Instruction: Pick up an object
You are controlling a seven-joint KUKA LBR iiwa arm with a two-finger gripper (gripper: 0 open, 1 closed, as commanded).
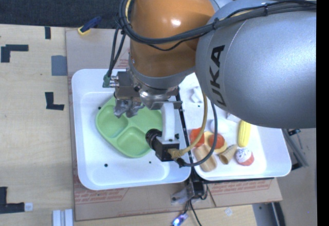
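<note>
- Grey arm [257,60] with its orange band [169,24] sits closest to the lens, above the green tray.
- Gripper [128,109] low over green tray [126,132], near its upper edge; can't tell finger state.
- Green tray lies in left bin [87,168].
- Right of tray, right bin [277,166]: yellow corn [244,133], orange piece [216,141], tan cones [205,155].

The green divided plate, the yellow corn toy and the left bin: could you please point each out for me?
green divided plate [119,132]: camera view, bare front-left compartment.
yellow corn toy [244,133]: camera view, middle of cob.
left bin [82,132]: camera view, left wall.
</note>
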